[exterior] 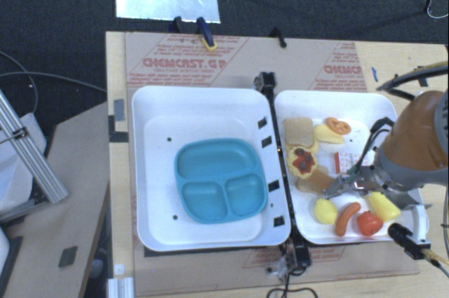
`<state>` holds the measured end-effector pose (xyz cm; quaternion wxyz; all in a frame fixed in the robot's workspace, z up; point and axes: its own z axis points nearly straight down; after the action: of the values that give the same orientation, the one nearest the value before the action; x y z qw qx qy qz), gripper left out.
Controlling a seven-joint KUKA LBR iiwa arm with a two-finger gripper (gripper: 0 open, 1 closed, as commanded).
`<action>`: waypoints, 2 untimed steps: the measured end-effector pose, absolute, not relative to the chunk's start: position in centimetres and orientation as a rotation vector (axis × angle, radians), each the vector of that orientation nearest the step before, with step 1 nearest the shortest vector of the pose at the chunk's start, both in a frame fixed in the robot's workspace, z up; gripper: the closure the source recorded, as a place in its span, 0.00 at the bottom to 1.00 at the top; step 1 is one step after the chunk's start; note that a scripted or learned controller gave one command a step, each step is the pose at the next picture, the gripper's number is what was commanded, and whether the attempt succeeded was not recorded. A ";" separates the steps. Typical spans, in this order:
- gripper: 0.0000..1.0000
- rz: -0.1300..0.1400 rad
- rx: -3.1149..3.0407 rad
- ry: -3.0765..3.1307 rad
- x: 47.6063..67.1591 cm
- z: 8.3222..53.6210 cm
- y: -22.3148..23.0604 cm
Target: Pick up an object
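Nothing is picked up yet. Low in the right bin [382, 102], the gripper [344, 184] sits by the brown toy [316, 181], maybe touching; its grip is unclear.

Overhead, slanted (fixed), bins [210, 97] below

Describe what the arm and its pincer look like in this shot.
The arm is a thick rounded body with an orange-brown band, grey below it toward the wrist. Black cables loop along its near side. The pincer is a slim, dark metallic piece, too small and blurred for further detail.
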<state>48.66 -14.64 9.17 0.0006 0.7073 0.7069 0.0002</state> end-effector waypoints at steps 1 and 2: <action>0.00 0.011 2.205 2.231 48.8 18.9 -3.3; 0.00 0.006 2.208 2.232 52.8 18.4 2.3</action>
<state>52.84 2.27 18.44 0.0012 0.7033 0.7109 0.0019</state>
